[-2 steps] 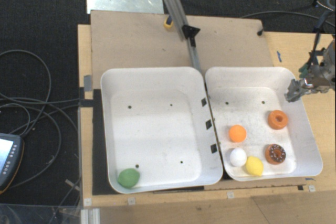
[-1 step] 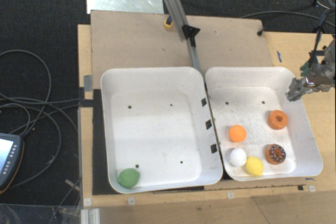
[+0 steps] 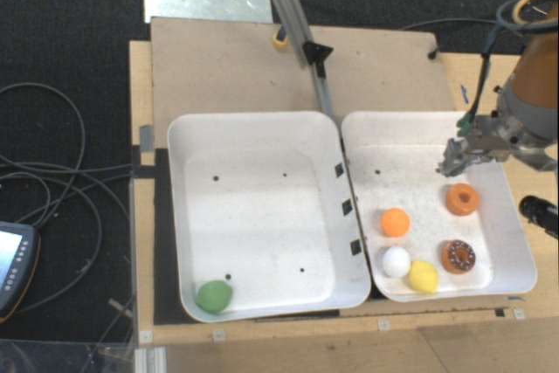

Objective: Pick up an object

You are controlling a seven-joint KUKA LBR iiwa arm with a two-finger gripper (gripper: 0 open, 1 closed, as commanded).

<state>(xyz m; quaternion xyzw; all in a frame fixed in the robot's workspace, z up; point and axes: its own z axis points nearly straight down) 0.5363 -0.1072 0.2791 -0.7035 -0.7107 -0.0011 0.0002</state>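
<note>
We see the gripper (image 3: 454, 160) hovering near the right bin's (image 3: 524, 275) far edge, just above the orange donut (image 3: 461, 198) — open floor leftward — its grip state too blurred to call.

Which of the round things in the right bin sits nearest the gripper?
The orange donut, just below the gripper. The orange ball, white ball, lemon and chocolate donut lie farther toward the front.

White bins (image 3: 262, 128); green ball (image 3: 213, 295), orange ball (image 3: 395, 222), white ball (image 3: 396, 261), yellow lemon (image 3: 424, 276), orange donut (image 3: 462, 199), brown sprinkled donut (image 3: 458, 256).
</note>
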